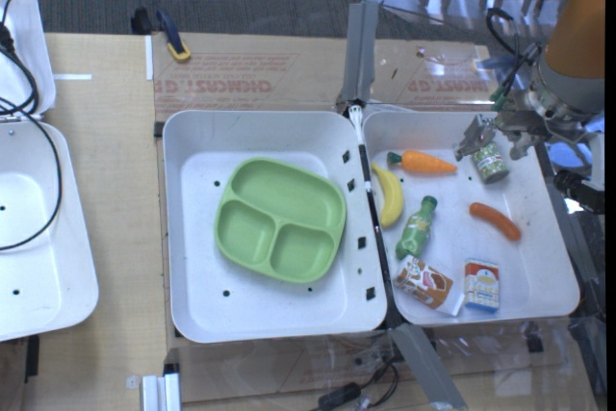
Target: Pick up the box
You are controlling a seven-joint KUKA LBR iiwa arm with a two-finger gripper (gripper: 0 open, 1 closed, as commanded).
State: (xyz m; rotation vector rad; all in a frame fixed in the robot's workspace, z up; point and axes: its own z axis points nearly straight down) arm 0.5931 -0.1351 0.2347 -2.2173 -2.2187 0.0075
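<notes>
The box (482, 286), small and white with a red picture and blue edges, lies flat in the near right corner of the right bin (539, 308). My gripper (496, 143) hangs over the far right part of that bin, well behind the box. Its fingers stand open, spread on either side of a small green-labelled can (491, 166) that sits just below them. Nothing is held between the fingers.
The right bin also holds a carrot (424, 164), a banana (388, 194), a green bottle (417, 226), a red sausage (496, 220) and a brown-and-red packet (424, 283) just left of the box. A green divided plate (280, 220) lies in the left bin (183, 236).
</notes>
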